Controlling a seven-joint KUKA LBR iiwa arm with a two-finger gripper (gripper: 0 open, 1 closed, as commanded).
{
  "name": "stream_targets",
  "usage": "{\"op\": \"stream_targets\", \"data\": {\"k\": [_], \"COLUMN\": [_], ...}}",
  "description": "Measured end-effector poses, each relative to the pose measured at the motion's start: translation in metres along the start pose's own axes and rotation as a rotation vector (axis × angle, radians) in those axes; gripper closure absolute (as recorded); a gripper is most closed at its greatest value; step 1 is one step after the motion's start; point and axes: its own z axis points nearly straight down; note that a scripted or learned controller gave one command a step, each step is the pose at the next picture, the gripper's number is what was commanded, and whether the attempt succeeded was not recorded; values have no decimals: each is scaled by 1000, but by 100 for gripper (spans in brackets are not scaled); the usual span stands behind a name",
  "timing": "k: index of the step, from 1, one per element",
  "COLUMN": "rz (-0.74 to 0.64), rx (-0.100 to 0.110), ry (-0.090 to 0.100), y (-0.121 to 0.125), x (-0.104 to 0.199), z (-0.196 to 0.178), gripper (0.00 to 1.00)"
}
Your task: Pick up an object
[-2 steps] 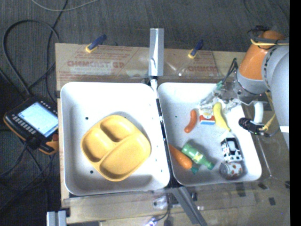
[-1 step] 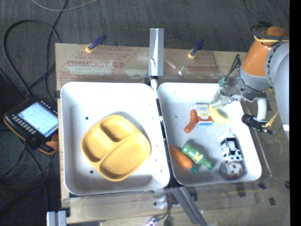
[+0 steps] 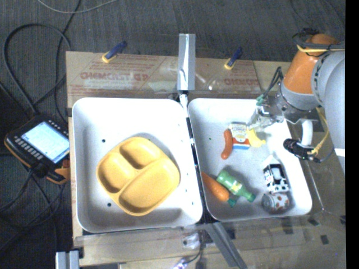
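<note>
Two shallow white plastic bins are seen side by side on the desk [image 3: 112,77]. The left white bin [image 3: 90,150] is occupied by a yellow plastic plate [image 3: 138,175] divided into three compartments, which lies slightly below the bin's middle. In the right white bin [image 3: 213,114], several smaller things are scattered. A green plastic bottle [image 3: 235,185] lies tilted near the lower middle, with an orange toy carrot [image 3: 215,187] just beside it on its left. A black-and-white patterned carton [image 3: 275,177] is found near the right wall, and a round grey-and-red can [image 3: 276,202] lies just below it in the lower right corner. A small white box with a red and blue label [image 3: 240,135] lies in the upper middle, with an orange-red toy sausage [image 3: 226,143] touching or just beside its left edge.

The grey arm with its orange band [image 3: 305,72] is seen reaching in from the upper right, bent down over the right bin's upper right corner. The claw [image 3: 262,116] is lowered near the small white box, beside a pale yellow object [image 3: 256,138]; how far it is parted cannot be told, and nothing is seen to be gripped.
</note>
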Motion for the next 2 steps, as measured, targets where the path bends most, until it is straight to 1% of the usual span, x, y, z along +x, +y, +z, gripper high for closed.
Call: {"op": "stream_targets", "data": {"k": [1, 2], "rz": [1, -1], "rx": [18, 14], "ry": [3, 3], "y": [-5, -3], "x": [1, 2], "z": [9, -4], "gripper": [0, 100]}}
